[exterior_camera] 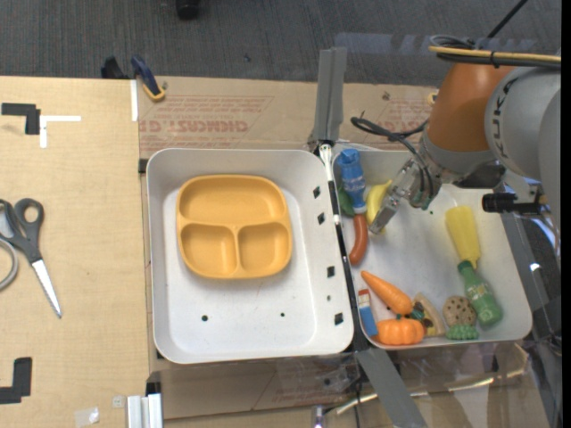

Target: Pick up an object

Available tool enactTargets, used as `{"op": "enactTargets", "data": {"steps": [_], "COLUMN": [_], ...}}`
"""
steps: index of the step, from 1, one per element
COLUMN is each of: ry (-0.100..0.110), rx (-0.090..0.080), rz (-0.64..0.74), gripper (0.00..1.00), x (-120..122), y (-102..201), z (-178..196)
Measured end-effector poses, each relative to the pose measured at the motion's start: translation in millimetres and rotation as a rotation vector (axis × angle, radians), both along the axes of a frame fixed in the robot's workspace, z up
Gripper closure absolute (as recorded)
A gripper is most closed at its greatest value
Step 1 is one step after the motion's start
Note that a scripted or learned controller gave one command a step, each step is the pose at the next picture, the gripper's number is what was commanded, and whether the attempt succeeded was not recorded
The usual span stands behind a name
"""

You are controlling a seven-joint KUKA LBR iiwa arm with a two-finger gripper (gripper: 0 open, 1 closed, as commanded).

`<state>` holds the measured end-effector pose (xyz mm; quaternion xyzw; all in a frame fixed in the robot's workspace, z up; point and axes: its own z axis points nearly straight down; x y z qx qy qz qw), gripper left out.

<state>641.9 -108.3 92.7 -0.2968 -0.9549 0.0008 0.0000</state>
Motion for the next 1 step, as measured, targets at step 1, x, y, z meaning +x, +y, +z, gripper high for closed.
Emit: {"op": "enactTargets", "data": {"steps": [1], "ry": [-0.002], "rx": [0.000], "rz": [-0.334], "gripper": [0.00], "x": [-12.2], "y": [8.6], "z": [-0.3]}}
